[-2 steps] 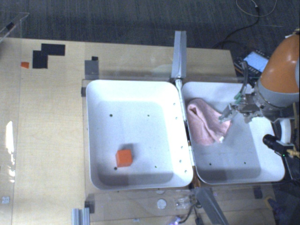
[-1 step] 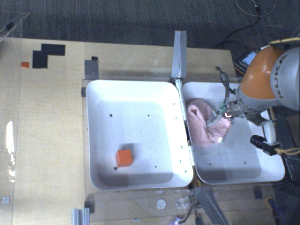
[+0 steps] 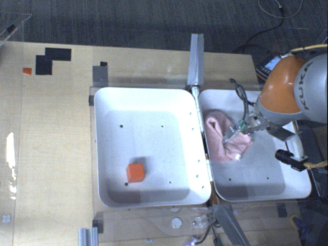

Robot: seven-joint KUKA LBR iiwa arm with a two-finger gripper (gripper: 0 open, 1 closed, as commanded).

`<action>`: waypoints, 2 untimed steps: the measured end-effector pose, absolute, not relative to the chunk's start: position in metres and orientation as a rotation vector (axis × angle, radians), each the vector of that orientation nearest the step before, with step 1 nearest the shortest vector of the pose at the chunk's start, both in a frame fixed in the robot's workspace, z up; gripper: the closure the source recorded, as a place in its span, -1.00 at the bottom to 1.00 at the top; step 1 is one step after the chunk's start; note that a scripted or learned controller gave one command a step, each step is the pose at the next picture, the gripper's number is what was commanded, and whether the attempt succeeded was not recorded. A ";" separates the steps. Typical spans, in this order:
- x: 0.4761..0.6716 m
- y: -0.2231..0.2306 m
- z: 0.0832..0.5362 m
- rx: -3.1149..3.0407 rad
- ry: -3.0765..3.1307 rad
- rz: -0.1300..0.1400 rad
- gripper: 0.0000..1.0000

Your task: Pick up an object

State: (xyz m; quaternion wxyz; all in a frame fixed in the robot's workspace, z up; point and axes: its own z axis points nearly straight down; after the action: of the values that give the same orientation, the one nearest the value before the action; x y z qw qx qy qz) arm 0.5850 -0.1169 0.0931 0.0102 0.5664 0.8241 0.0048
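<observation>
Fingers (image 3: 241, 130) on pink crumpled cloth (image 3: 221, 137), right bin (image 3: 266, 183).

Wooden bench (image 3: 51, 152) bearing two shallow white bins side by side: left bin (image 3: 107, 137) toward 9 o'clock, right bin (image 3: 266, 181) toward 3 o'clock, with a grey metal post (image 3: 196, 60) rising from their junction toward 12 o'clock. Black angular markers (image 3: 50, 59) and a small orange tag (image 3: 27, 71) lie on the bench at 10 o'clock. Dark carpet (image 3: 128, 9) and a thin looped cable (image 3: 277, 6) occupy the 12 to 1 o'clock margin.
</observation>
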 end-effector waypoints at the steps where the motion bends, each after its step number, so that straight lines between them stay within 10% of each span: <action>1: 0.560 -0.107 0.093 1.644 2.650 0.016 -1.00; 2: 0.534 -0.095 0.094 1.614 2.666 0.016 -1.00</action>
State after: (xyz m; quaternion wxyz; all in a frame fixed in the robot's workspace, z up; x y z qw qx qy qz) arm 0.5341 -0.0950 0.0935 0.0126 0.5177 0.8554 0.0052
